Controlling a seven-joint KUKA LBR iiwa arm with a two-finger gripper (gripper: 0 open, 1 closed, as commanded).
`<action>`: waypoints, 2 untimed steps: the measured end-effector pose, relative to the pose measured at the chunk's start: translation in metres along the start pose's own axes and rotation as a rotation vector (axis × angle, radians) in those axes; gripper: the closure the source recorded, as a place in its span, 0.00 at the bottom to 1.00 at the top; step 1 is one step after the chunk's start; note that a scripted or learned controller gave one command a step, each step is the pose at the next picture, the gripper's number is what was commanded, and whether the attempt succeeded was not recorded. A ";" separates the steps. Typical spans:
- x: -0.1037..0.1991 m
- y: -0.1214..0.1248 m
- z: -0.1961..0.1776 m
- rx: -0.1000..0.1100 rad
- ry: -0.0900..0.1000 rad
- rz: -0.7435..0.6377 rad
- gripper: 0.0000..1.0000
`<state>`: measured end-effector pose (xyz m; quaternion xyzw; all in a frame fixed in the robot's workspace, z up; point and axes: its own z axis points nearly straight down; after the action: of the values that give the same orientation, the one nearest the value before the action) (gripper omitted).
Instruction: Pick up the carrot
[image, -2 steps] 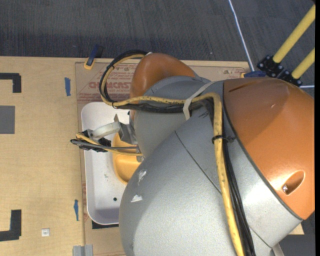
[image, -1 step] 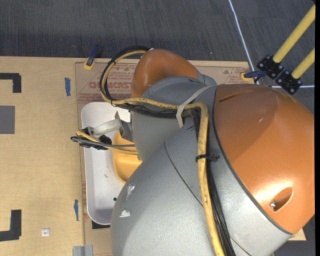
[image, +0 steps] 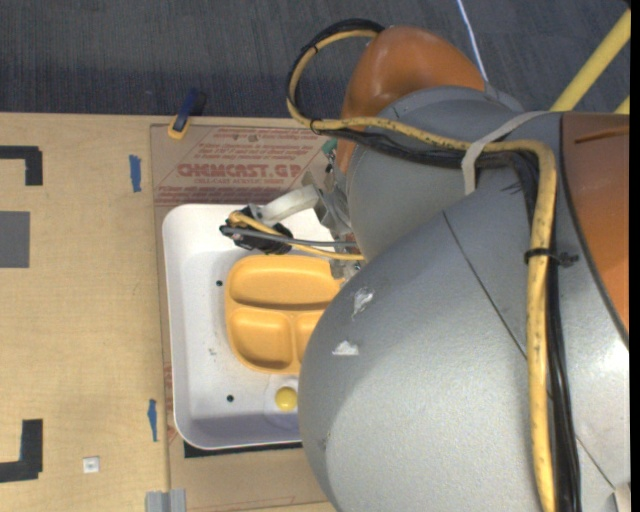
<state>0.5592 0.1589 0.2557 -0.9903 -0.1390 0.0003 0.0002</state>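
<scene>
Arm (image: 470, 300) hangs over the bin (image: 190, 300) — carrot unidentified among yellow items (image: 280, 310). Gripper state: cannot tell. Risk — a grab closing on the wrong piece.

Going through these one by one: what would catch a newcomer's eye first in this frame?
The huge grey arm fills the right half and lower right, with an orange band at top centre and yellow cables along it. Left of it lies a white bin holding a big yellow moulded piece and a small yellow ball near its lower edge.
</scene>
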 end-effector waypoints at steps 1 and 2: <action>0.000 -0.001 0.001 0.000 -0.002 -0.002 0.00; 0.026 0.027 0.149 0.001 -0.005 0.054 0.00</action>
<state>0.5912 0.1396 0.1064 -0.9937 -0.1121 0.0030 0.0005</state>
